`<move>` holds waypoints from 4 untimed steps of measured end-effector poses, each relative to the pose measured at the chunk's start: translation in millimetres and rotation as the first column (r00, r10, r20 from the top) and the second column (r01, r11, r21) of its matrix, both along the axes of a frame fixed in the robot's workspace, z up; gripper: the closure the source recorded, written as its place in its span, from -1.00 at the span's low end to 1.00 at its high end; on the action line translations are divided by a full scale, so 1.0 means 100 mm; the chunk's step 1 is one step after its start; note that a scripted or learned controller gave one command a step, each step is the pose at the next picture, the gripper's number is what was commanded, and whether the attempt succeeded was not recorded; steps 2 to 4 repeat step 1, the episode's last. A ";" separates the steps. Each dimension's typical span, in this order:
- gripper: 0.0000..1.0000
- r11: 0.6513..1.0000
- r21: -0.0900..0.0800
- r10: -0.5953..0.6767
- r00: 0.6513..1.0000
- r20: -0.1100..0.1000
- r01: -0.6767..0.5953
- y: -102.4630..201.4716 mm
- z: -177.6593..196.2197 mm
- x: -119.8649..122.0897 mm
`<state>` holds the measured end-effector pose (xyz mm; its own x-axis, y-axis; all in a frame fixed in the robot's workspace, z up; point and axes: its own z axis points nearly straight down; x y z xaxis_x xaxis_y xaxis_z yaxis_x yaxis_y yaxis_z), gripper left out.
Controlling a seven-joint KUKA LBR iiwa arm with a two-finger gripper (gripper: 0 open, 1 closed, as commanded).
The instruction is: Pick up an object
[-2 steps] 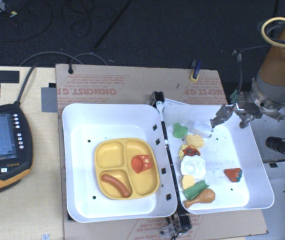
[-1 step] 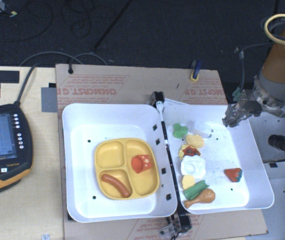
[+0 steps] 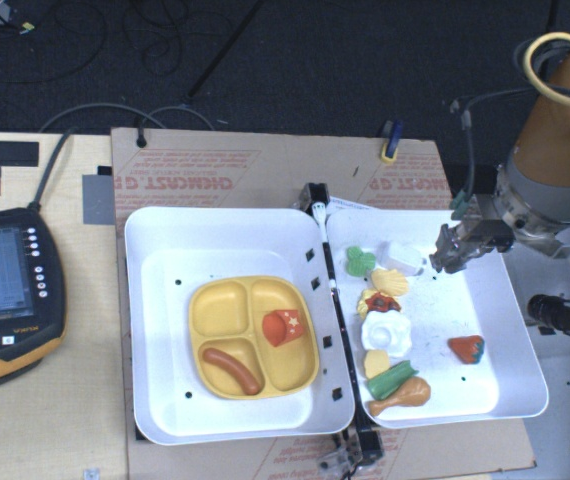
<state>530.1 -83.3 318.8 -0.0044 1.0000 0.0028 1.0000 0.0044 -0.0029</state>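
My gripper (image 3: 447,256) hangs over the upper part of the right bin (image 3: 510,313), just right of a pale clear item (image 3: 402,258). Along that bin's left side lie a green toy (image 3: 361,261), a yellow piece (image 3: 389,283), a red and yellow toy (image 3: 381,302), a white fried egg (image 3: 385,334), a green pea pod (image 3: 393,377) and a tan drumstick (image 3: 402,394). A red strawberry (image 3: 467,348) lies apart at the right. Nothing shows between the dark fingers.
The left bin (image 3: 155,268) holds a yellow divided plate (image 3: 215,313) with a sausage (image 3: 232,369) and a red piece (image 3: 283,326). A tablet pendant (image 3: 5,288) sits at the far left. A blue clip (image 3: 392,140) lies on the cardboard behind.
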 end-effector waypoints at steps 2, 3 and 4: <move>1.00 1.000 0.001 0.009 1.000 0.012 -0.009 1.05 1.02 0.00; 1.00 1.000 0.001 0.009 1.000 0.012 -0.009 1.05 1.02 0.00; 1.00 1.000 0.001 0.009 1.000 0.012 -0.009 1.05 1.02 0.00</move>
